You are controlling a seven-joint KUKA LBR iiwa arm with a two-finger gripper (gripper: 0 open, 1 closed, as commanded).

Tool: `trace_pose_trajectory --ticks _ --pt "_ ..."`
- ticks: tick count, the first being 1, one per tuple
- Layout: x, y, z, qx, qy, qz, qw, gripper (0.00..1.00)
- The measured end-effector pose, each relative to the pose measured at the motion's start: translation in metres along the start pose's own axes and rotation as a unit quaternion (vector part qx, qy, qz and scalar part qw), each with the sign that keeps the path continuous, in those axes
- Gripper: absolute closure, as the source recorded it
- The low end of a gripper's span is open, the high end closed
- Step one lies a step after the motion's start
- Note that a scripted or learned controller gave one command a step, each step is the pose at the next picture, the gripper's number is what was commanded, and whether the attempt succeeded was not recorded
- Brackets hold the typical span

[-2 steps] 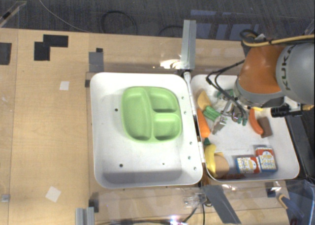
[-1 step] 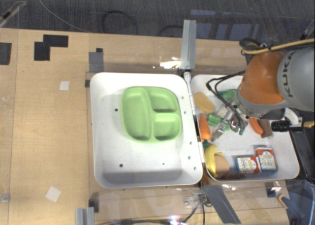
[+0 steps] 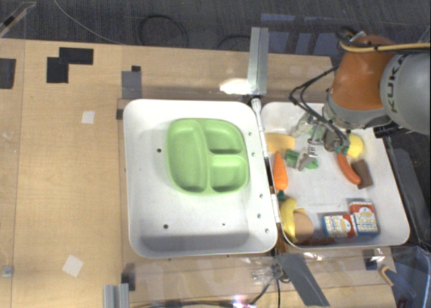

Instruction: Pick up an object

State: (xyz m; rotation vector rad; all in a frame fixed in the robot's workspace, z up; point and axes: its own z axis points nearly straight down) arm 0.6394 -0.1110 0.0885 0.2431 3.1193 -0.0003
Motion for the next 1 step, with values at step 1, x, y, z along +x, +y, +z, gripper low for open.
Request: trace_pose_trajectory --ticks 1 --pt "0.0364 0.0168 -0.0014 0.0 0.0 0.025 0.9997 0.0"
